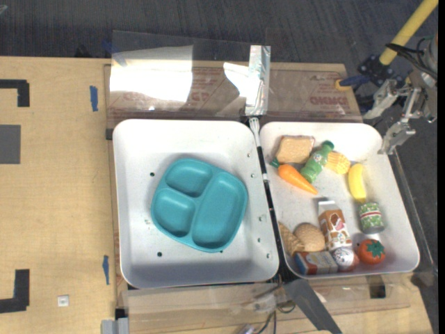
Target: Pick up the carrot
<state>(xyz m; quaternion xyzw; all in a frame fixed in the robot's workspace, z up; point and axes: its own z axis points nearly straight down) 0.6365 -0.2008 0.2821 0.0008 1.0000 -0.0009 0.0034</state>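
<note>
The carrot (297,178) is orange with a green stem end. It lies slantwise in the far left part of the right bin (407,207), near the wall shared with the left bin. It is just in front of a slice of bread (295,149) and touches a green bottle (317,163). My gripper (398,132) hangs over the far right corner of the right bin, well to the right of the carrot and apart from it. Nothing shows in its grasp.
The right bin also holds corn (338,162), a banana (357,181), a green can (372,216), a tomato (372,250), a juice carton (334,228) and a bread roll (309,237). In the left bin (132,152) lies a teal divided plate (200,204).
</note>
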